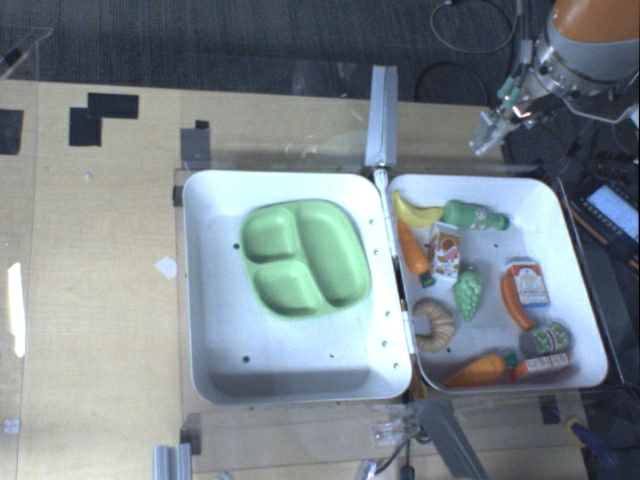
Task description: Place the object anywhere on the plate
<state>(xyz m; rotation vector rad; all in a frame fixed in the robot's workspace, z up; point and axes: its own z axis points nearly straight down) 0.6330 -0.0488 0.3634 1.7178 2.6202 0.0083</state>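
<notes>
A light green plate [303, 258] with three compartments lies in the left white bin [215, 368], and nothing rests on it. The right bin [575, 268] holds several toy foods: a banana [415, 210], a green bottle [475, 216], a carrot [412, 248], a small carton [446, 253], a green grape bunch [467, 293] and a bagel [433, 325]. My gripper [483, 140] hangs high beyond the far rim of the right bin, apart from every object, and I see nothing in it.
More toys sit at the right bin's near right: a hot dog [515, 306], a small box [527, 280], a can [545, 340], an orange carrot [475, 370] and a red bottle [545, 366]. A metal post [380, 118] stands between the bins at the back.
</notes>
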